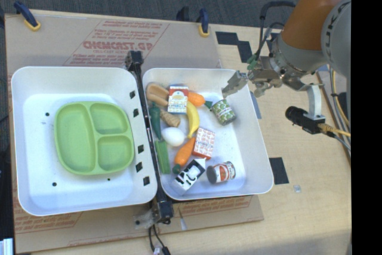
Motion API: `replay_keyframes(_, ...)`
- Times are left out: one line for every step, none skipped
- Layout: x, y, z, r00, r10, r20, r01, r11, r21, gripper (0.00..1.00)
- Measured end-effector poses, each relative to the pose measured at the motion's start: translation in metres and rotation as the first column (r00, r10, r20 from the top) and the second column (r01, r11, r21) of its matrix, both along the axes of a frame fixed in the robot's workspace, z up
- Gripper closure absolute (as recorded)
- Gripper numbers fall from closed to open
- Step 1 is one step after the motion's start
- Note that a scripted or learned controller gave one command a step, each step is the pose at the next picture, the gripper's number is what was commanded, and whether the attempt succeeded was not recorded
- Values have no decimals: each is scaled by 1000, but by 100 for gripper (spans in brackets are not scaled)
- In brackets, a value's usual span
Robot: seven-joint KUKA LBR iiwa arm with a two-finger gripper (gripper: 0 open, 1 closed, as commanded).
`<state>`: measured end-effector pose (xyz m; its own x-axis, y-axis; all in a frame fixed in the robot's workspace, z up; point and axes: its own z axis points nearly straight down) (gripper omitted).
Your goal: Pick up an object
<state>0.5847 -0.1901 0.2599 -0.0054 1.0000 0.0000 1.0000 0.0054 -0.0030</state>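
Note:
The right bin (263, 159) holds a jumble of play food. A green can (222, 111) lies near its upper right corner, with a banana (193, 118), a white egg (173, 137), a carrot (184, 152) and a red-and-white box (204, 142) in the middle. A red can (221, 172) and a black-and-white box (190, 175) lie at the front. My gripper (247, 85) hovers over the bin's upper right rim, just above and to the right of the green can. It is open and there is nothing between its fingers.
A small red-and-white carton (177, 98), a bread roll (158, 93) and a dark green cucumber (156, 119) sit along the right bin's left side. The left bin (24, 89) carries a green divided plate (92, 137). Blue clamps hold the board at the back edge.

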Motion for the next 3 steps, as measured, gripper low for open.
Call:
replay_keyframes(0,0,0,1000,0,0,0,1000,0,0)
replay_keyframes(0,0,0,1000,0,0,0,1000,0,0)
replay_keyframes(-93,-22,-51,1000,1,-2,-1,1000,-1,0)
